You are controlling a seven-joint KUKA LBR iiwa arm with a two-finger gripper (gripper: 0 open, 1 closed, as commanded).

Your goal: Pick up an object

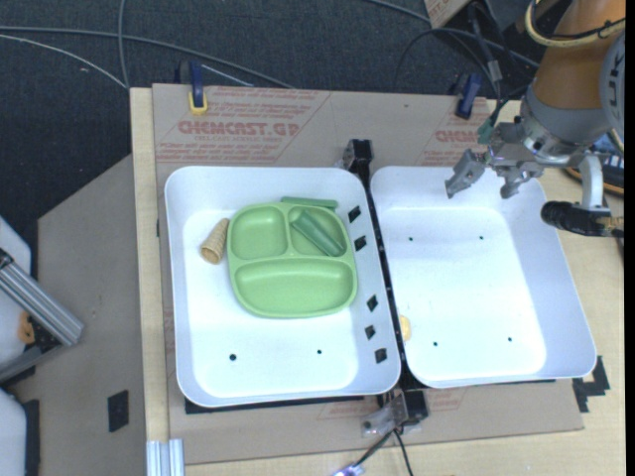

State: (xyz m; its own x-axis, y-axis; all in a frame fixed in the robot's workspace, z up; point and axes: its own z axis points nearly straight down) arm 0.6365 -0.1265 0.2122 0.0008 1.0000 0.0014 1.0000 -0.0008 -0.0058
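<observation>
Fingers of the gripper [486,178] stand apart with nothing between them, hanging over the far edge of the right bin [476,365], so the arm [575,58] looks poised to come down rather than to carry anything off. Objects worth picking lie elsewhere: a green divided plate [290,286] rests in the middle of the left bin [198,365], a dark green piece [319,232] lies in its upper right compartment, a second green piece [310,203] sits just beyond the plate's far rim, and a tan cone [213,241] lies touching or just beside the plate's left rim. A small yellow thing [404,329] peeks out at the wall where the two bins meet; what it is cannot be told. Since the gripper hovers well apart from all of these, the pick appears not yet begun, and reaching the plate group would call for a move across the divide.
</observation>
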